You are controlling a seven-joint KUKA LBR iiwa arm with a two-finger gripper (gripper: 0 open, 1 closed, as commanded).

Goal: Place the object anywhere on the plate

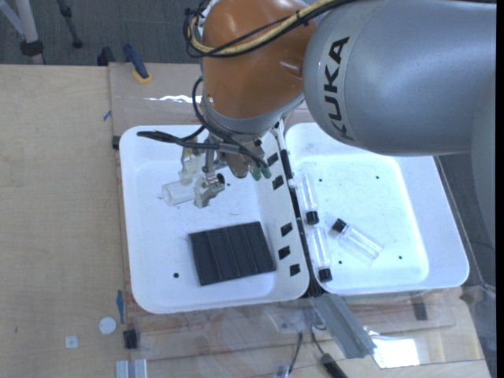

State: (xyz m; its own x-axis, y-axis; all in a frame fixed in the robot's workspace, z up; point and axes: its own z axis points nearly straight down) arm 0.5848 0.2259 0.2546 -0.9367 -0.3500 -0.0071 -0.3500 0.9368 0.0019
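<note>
Nearest the camera, toward the front of the left bin (150,290), lies the dark ribbed plate (232,253), flat and turned a little askew on the white floor. Just behind it, near the middle of that bin, a clear vial (179,193) lies on its side, and the gripper (206,186) hangs right at its end. One of the fingers (208,190) seems to touch or overlap the vial, but the cables and the wrist crowd the spot, so I cannot tell how far apart the fingers stand or whether the vial sits between them.

Doing this step well means, I judge, settling the grasp first: the fingers should straddle the vial across its narrow width, near its middle, since a smooth round tube is likely to roll or squirt out of an end pinch. Then a short lift and a small carry toward the front would bring it over the plate; setting it along the ribs may keep it from rolling off.

Farther back, the arm (394,69) reaches in from the right, its orange band (252,46) directly above the gripper and the wrist pointing roughly straight down into the left bin. In the right bin (441,274) another clear vial (356,239) lies well apart.
</note>
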